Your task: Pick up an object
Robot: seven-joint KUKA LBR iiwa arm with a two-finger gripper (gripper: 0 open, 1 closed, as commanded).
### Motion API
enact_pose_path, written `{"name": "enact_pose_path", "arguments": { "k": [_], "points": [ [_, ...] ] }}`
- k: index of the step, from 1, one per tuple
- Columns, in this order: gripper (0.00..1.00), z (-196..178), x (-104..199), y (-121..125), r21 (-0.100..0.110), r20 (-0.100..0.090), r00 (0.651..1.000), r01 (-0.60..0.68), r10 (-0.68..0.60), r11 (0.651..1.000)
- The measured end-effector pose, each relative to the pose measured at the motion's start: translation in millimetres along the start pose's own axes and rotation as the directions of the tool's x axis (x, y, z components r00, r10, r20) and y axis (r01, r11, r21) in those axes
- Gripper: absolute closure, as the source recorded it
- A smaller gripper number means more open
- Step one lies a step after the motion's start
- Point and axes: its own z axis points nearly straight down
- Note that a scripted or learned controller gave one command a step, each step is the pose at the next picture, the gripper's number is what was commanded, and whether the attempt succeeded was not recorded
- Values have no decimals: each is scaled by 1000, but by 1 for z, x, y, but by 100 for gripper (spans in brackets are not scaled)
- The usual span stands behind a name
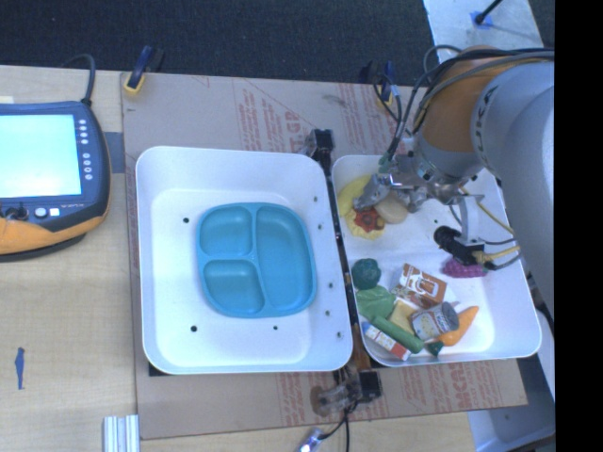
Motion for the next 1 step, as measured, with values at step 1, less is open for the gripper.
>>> {"name": "enact_pose_path", "arguments": {
  "k": [1],
  "points": [
    [0,-1,5,-19,-9,0,1000,-2,2,1000]
  ]
}}
